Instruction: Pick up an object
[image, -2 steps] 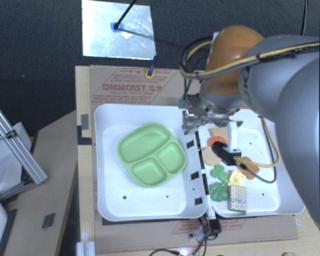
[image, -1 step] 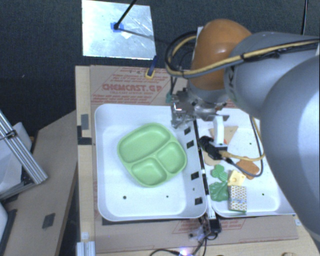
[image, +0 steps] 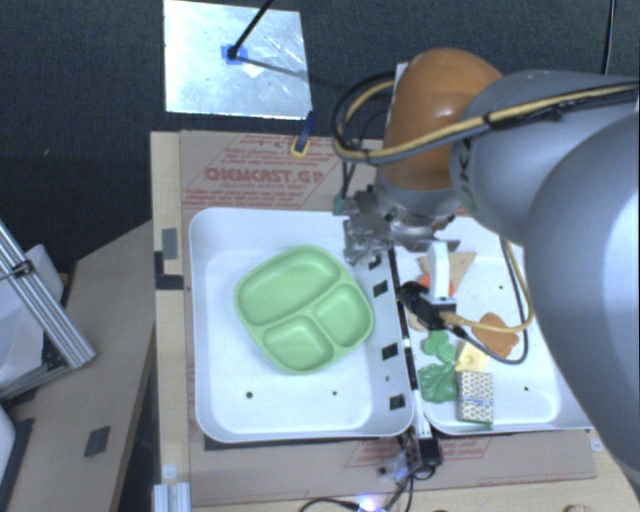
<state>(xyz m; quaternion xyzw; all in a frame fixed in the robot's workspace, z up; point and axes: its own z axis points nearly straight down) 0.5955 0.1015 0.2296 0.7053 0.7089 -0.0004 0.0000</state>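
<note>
My gripper (image: 362, 243) hangs under the orange band (image: 435, 120) at the far end of the divider between the two bins, just past the far right corner of a green divided plate (image: 305, 310) lying in the left bin (image: 215, 330). The right bin (image: 540, 400) holds several small items: an orange and white piece (image: 438, 275), a tan wedge (image: 462, 268), a brown-orange flat piece (image: 497, 332), two green pieces (image: 437, 365) and a yellow patterned box (image: 476, 396). Nothing can be seen held in the gripper. The arm's grey body hides the bin's far right part.
Both bins rest on a cardboard sheet (image: 260, 175). A silvery panel (image: 237, 60) lies beyond it at the back. An aluminium rail (image: 40, 310) slants at the left edge. A yellow cable (image: 500, 330) loops from the wrist over the right bin.
</note>
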